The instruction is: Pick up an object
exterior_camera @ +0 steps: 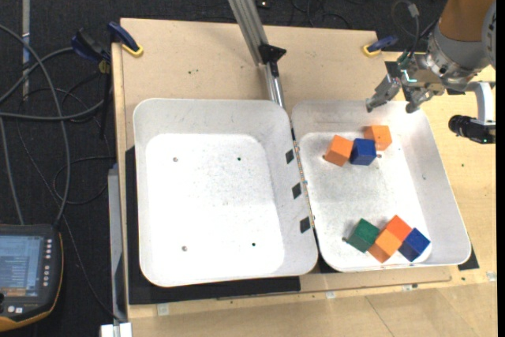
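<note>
While the claw (392, 96) hangs in the upper right of the frame, just above the far rim of the right bin (442, 193), its two dark fingers are splayed apart and released, with nothing between them. One finger (379, 97) points down and left toward the bin's upper edge, and the other sits closer to the wrist. Behind it the arm (465, 20) rises to the frame's right edge, where its orange band is partly cut off, so the rest of the arm cannot be made out. Just below the claw, inside the right bin, lies a cluster of three blocks: a small orange block (379, 136), a blue block (363, 151) touching it on the lower left, and another orange block (339, 149) pressed against the blue one. Well apart from these, near the bin's lower right corner, a green block (364, 234), an orange block (390, 237) and a blue block (415, 244) sit in a tight row, touching one another. To the left is the left bin (213, 193), its bare floor speckled. Both bins rest on the tan counter (197, 59), where a slanted metal pole (241, 0) crosses down from the top of the frame to the seam between the bins. A handheld screen (28, 272) at the lower left is cut off by the frame edge.
</note>
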Available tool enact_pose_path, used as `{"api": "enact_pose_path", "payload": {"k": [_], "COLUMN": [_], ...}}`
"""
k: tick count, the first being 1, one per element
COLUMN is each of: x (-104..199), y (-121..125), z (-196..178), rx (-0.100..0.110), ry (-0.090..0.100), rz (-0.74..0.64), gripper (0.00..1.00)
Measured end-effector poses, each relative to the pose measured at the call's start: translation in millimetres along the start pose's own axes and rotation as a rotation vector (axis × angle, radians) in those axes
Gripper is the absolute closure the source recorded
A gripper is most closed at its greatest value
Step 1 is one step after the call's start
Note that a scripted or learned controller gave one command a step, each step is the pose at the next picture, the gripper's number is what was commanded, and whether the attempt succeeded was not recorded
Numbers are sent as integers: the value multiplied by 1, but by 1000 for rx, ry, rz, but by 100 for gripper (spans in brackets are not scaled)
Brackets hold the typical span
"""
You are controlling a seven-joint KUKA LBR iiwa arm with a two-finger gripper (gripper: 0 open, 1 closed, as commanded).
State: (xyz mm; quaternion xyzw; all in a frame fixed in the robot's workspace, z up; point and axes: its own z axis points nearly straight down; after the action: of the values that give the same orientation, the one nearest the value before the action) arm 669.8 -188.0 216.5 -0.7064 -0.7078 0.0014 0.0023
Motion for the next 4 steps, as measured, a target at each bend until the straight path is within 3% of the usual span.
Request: {"api": "enact_pose_path", "payload": {"k": [1,3,4], "x": [0,-4,-4], "y": [1,3,3], "z": [-3,99,122], "rx": [-3,-8,-4], "ry": [-2,-3,-2], "rz": [-1,2,-1], "gripper": [0,0,0]}}
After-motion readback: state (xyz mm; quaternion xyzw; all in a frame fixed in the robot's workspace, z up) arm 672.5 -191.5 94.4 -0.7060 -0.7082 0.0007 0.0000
